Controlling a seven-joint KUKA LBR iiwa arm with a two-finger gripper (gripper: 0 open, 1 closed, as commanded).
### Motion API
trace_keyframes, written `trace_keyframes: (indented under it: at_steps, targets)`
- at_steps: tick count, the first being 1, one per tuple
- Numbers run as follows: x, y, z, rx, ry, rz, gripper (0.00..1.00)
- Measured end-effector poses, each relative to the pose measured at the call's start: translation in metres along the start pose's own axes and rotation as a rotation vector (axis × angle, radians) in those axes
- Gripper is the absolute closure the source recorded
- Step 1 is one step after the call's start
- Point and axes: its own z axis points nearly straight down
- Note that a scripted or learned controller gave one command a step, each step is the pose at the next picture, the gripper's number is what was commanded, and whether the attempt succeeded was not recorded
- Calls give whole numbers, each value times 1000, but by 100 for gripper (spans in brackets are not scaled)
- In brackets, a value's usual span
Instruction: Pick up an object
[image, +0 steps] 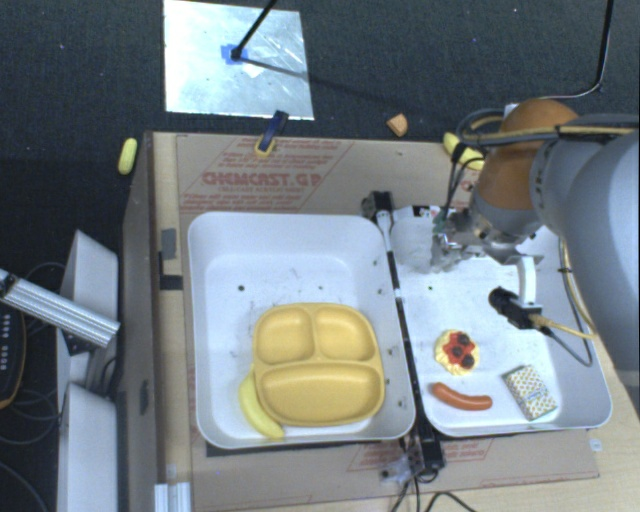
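In the right bin (590, 400) lie a small round toy pizza (457, 351) with red and black toppings, an orange-red sausage (461, 398) near the front wall, and a small patterned box (529, 390) at the front right. The gripper (443, 247) hangs below the orange wrist band over the bin's back left corner, well behind these objects. Nothing shows between its tips. The left bin (215, 300) holds a yellow compartment tray (318, 362) with a yellow banana (257, 407) tucked against its front left side.
The grey arm (590, 210) covers the right bin's back right part. A black fitting with a cable (512, 305) juts over the bin's middle right. A foil sheet (240, 60) and small scraps lie on the dark floor behind the bench.
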Motion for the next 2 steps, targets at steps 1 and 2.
trace_keyframes:
  at_steps: [1,2]
  targets:
    - [-40,7,-37,6,0,5,100]
    - [-69,20,-64,6,0,4,100]
